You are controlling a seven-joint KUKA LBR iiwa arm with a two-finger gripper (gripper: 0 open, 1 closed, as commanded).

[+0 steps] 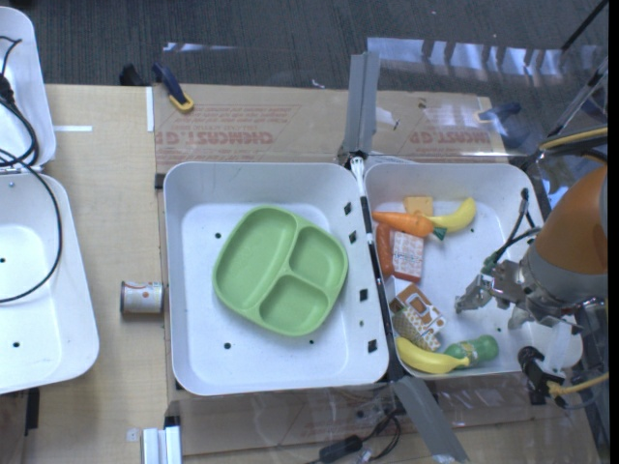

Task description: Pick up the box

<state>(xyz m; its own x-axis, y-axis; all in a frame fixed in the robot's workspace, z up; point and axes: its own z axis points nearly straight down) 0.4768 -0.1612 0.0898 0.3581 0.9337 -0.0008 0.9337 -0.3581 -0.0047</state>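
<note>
The small brown-and-white patterned cardboard box [418,315] lies in the right-hand shallow white bin [503,182], near its left wall, just above a yellow plastic banana [430,358] and below a red-and-white packet [407,255]. Its long axis runs diagonally, upper left to lower right. The metal two-finger gripper [474,298] stands in the same bin, apart from the box, which lies to its left and slightly lower in the view. Whether the jaws are parted or closed cannot be told; nothing is seen held. Judgement: the coming move requires a leftward shift and alignment across the box's short side.
</note>
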